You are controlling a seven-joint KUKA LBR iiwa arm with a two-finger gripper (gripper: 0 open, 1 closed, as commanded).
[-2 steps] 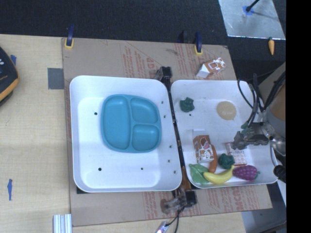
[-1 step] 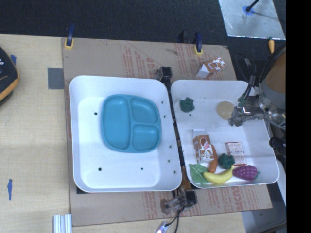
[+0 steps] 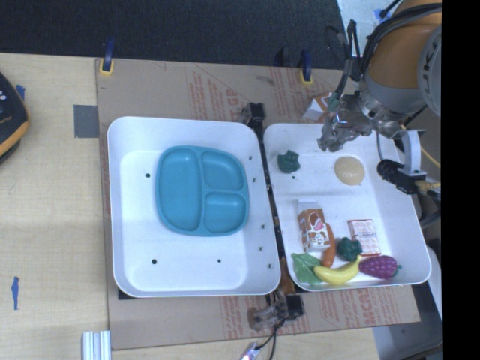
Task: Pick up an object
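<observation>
A: Pale round piece [image 3: 349, 170] lying in the right bin [image 3: 405, 223], just below and right of the fingers [image 3: 331, 142], not touching them.

B: Fingers open or together?

A: Cannot tell, they blur into one dark tip. Nothing visible between them; the tip hangs over bare bin floor.

B: Around them?

A: Dark green lump [image 3: 288, 161] to their left. Well below: snack packet [image 3: 316, 229], banana [image 3: 336, 273], grapes [image 3: 379, 265]. Blue plate [image 3: 201, 190] sits far left, in the other bin [image 3: 131, 201].

Counted are 2 white bins [image 3: 120, 201] [image 3: 409, 201], 1 blue divided plate [image 3: 201, 190], 1 banana [image 3: 337, 273], 1 grape bunch [image 3: 379, 265], 1 carrot [image 3: 328, 256], 1 beige bun [image 3: 349, 170], 2 snack packets [image 3: 315, 229] [image 3: 364, 235] and 3 green toy items [image 3: 288, 161] [image 3: 348, 247] [image 3: 304, 265].
</observation>
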